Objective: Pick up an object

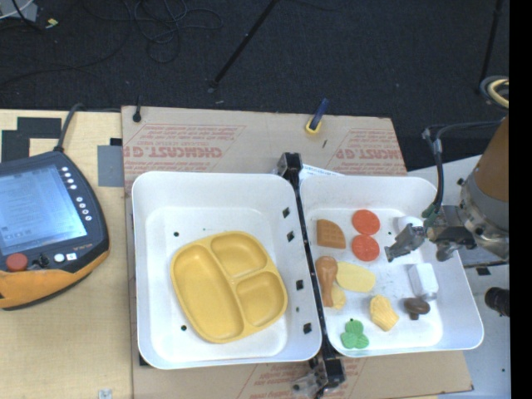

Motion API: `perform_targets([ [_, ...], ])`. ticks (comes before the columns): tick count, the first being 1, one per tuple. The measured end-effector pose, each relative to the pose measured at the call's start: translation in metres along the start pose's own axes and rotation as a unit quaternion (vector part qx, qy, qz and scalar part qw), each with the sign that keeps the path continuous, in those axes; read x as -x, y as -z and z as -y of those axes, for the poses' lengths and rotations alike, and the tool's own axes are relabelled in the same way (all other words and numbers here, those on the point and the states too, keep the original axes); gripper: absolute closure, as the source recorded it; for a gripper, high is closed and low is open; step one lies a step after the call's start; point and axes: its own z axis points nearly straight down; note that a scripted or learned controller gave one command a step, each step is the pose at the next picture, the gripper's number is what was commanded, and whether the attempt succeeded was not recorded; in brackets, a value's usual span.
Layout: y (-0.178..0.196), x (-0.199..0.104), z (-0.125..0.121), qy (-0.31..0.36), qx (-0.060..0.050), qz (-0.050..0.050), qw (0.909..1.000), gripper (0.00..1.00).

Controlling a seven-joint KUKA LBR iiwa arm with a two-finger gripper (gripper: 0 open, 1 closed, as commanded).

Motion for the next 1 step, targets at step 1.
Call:
perform_targets([
  [1, -0.1482, 0.0360, -0.0268, 0.000, -0.004, 0.000, 1.0000, 0.00],
])
